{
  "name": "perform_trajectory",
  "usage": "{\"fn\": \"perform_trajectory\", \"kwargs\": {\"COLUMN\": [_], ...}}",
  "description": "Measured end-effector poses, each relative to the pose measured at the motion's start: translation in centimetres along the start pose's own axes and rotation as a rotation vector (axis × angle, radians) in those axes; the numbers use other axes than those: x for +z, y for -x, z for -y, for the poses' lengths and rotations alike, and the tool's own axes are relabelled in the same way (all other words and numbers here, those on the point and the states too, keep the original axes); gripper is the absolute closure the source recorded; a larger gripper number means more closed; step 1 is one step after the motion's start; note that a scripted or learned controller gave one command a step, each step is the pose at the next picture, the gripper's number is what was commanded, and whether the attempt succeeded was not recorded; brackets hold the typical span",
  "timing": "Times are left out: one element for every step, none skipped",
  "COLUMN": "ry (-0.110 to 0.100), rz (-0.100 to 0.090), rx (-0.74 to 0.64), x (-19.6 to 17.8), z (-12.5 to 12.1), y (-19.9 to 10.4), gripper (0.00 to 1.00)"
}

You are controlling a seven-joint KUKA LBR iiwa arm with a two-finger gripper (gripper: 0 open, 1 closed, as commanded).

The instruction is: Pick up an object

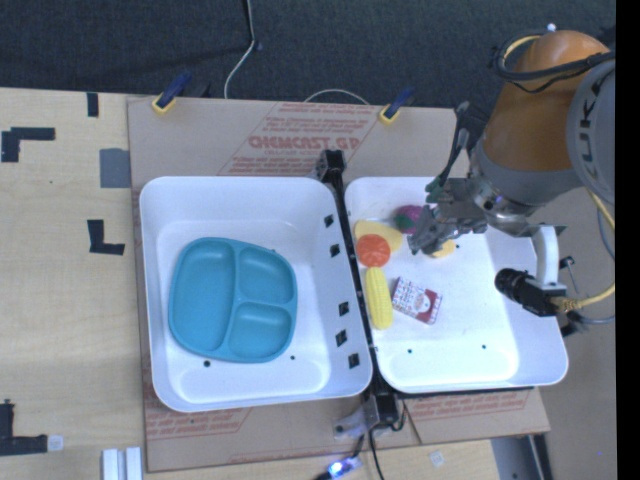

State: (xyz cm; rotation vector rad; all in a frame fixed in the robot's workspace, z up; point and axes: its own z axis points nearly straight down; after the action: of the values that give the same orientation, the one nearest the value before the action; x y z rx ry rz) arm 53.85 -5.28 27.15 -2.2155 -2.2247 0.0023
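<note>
The arm reaches in from the right over the right-hand bin (530,363), and its hand (432,238) hangs low near that bin's upper left area; whether it is apart or together cannot be told from this slant. Just left of the hand lies a small purple and green object (406,214), partly hidden by it. Further left, close to the divider, sit an orange round piece (374,251) and, below it, a yellow corn cob (378,297). A red and white packet (416,300) lies below the hand, apart from it. The left-hand bin (160,203) carries a blue sectioned plate (232,299). Both bins rest on the bench (60,298).
</note>
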Motion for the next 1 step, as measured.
{"fn": "perform_trajectory", "kwargs": {"ry": [-0.001], "rz": [-0.001], "rx": [-0.001], "x": [1.36], "z": [1.23], "y": [-4.68], "gripper": [1.0]}}
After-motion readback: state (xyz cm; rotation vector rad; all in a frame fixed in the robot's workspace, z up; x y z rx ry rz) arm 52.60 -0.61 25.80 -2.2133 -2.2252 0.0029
